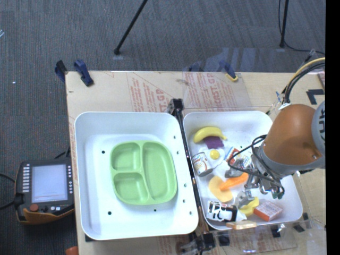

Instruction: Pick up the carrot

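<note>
The carrot (232, 184) is a small orange stick lying in the middle of the right bin (265, 117), on top of a pale orange slice (218, 190). My gripper (249, 184) hangs low over the carrot's right end, and that end runs under it. The arm's orange band (289, 139) sits above and to the right and hides part of the bin behind it.
Around the carrot lie a banana (208, 133), a purple piece (214, 142), a small can (200, 163), a fried egg (214, 154), a black-and-white pack (221, 211), a yellow piece (249, 204) and an orange block (268, 210). The left bin (87, 142) holds a green divided plate (143, 172).
</note>
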Action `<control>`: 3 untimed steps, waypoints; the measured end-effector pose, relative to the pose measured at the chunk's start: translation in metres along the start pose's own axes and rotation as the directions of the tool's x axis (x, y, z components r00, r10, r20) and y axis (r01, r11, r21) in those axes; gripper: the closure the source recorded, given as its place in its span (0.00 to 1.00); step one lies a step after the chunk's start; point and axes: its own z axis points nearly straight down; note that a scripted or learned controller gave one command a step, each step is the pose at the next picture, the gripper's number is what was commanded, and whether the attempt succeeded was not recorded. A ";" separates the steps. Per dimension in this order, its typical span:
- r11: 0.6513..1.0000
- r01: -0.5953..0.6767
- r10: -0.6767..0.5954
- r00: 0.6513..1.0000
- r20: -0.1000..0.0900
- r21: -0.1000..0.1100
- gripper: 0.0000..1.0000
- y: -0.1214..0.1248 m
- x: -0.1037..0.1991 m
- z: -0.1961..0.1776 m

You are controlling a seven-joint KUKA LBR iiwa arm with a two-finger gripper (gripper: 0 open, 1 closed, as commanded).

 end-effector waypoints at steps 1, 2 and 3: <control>1.000 0.007 -0.007 1.000 0.002 -0.001 1.00 0.003 -0.002 -0.010; 0.968 0.250 -0.250 0.968 0.010 0.004 1.00 -0.033 0.029 -0.005; 0.996 0.089 -0.089 0.996 -0.001 -0.001 1.00 0.033 0.021 0.000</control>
